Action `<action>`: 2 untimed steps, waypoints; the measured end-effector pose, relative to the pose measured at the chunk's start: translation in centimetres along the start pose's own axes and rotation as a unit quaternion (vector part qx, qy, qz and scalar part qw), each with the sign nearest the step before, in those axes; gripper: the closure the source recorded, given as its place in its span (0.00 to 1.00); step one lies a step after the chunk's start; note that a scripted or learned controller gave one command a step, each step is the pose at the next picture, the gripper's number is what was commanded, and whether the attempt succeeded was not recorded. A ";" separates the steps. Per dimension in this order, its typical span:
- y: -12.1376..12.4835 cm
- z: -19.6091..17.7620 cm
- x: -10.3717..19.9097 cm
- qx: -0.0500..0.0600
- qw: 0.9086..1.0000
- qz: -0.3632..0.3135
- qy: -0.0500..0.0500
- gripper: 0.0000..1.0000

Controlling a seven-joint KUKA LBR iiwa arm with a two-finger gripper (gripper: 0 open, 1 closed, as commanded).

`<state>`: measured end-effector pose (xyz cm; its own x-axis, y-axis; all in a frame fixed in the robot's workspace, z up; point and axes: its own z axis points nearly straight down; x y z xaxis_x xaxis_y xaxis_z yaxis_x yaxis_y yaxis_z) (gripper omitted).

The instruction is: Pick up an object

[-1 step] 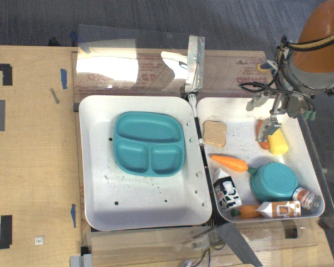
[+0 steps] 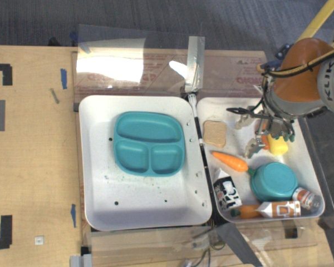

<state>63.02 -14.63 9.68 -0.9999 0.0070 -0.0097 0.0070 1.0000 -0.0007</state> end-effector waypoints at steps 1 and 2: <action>-7.3 0.8 9.0 0.001 1.000 -0.024 0.001 0.00; -7.4 1.0 0.5 0.000 1.000 -0.030 0.000 0.00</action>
<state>62.48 -22.03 8.63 -0.9986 -0.0523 -0.0090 -0.0523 0.9986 -0.0016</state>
